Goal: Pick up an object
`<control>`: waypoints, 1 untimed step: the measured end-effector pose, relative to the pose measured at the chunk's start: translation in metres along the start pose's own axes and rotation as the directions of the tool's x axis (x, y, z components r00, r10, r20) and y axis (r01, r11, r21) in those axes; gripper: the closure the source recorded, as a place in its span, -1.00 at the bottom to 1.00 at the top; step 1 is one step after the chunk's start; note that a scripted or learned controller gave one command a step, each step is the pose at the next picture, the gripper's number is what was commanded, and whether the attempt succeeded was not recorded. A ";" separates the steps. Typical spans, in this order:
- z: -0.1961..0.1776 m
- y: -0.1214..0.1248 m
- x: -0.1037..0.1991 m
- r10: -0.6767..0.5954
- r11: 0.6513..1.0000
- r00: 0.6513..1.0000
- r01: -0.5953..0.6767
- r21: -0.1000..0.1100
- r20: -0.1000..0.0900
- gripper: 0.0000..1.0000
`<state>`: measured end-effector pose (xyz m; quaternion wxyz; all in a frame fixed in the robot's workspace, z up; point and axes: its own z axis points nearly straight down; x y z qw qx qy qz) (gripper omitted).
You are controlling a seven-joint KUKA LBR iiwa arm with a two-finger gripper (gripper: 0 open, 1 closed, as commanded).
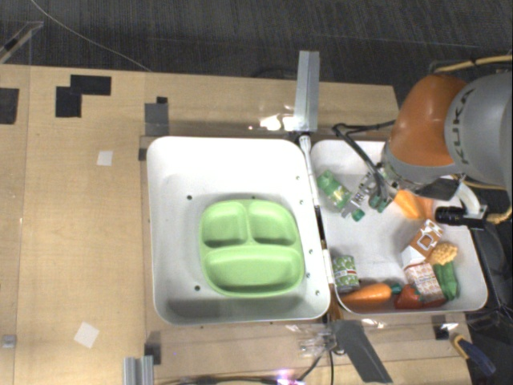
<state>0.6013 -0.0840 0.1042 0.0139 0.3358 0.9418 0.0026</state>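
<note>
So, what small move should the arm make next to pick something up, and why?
Probably a short descent. The gripper hangs in the right bin, just right of a small green item by the divider, with nothing visibly between its fingers. Lowering there, shifted slightly toward that item, seems the nearest chance to grasp; the carrot lies farther off.

Tray (251,245) in left bin (168,215).

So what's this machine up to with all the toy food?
A grey and orange robot arm reaches into the right bin, its gripper low over a small green item near the bin's back. Toy food, including a carrot and corn, lies along the front. The left bin holds a green divided tray.
</note>
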 end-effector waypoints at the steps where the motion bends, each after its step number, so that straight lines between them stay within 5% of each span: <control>1: -0.083 0.062 -0.005 0.158 0.987 0.987 -0.158 0.009 -0.014 1.00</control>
